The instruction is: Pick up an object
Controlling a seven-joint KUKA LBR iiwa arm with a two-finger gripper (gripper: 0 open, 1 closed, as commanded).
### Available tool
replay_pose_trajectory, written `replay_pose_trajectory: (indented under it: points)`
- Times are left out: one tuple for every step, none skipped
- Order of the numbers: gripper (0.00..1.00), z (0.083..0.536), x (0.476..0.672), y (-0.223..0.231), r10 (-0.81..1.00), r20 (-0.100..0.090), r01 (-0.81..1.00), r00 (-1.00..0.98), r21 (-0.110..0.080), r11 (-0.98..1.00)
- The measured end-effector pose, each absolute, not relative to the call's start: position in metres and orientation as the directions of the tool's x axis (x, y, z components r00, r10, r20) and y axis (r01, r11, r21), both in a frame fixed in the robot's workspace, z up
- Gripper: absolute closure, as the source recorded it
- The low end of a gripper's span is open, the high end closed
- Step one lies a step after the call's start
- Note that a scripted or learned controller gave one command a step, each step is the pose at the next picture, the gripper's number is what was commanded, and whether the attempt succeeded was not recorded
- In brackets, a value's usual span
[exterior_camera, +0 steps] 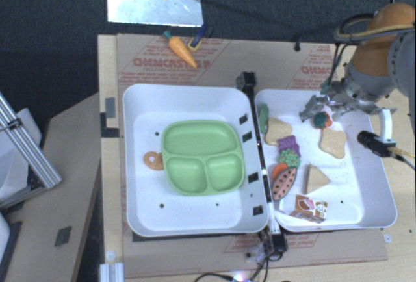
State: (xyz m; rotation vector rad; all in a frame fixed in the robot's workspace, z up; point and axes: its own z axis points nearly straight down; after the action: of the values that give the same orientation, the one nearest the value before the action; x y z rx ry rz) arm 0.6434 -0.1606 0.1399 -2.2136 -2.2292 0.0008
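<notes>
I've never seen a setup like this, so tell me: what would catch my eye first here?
Probably the green divided plate lying in the middle of the left bin, with a small orange ring beside it. Next, the grey and orange arm reaching in from the right, its gripper low over the right bin, close to a small teal and red toy. A toy carrot lies on the bench behind the bins.

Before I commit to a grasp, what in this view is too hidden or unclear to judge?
- End effector: open or shut is unclear; the parts are small and blurred.
- Teal-and-red item beside it: contact cannot be judged, identity unclear.
- Arm: cut off by the right edge.
- Green piece: partly hidden by the bin divider.
- Small packet: print too small to read.
</notes>
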Motion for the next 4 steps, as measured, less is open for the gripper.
replay_pose_trajectory:
  points:
    - [0.0, 0.113, 0.648, -0.163, 1.0, -0.005, 1.0, -0.003, 0.012, 0.003]
    - [1.0, 0.123, 0.648, -0.166, 1.0, -0.011, 1.0, -0.005, 0.014, 0.005]
    - [1.0, 0.177, 0.649, -0.155, 1.0, -0.001, 1.0, -0.006, 0.007, 0.006]
    - [1.0, 0.229, 0.651, -0.155, 1.0, -0.002, 1.0, -0.006, 0.008, 0.006]
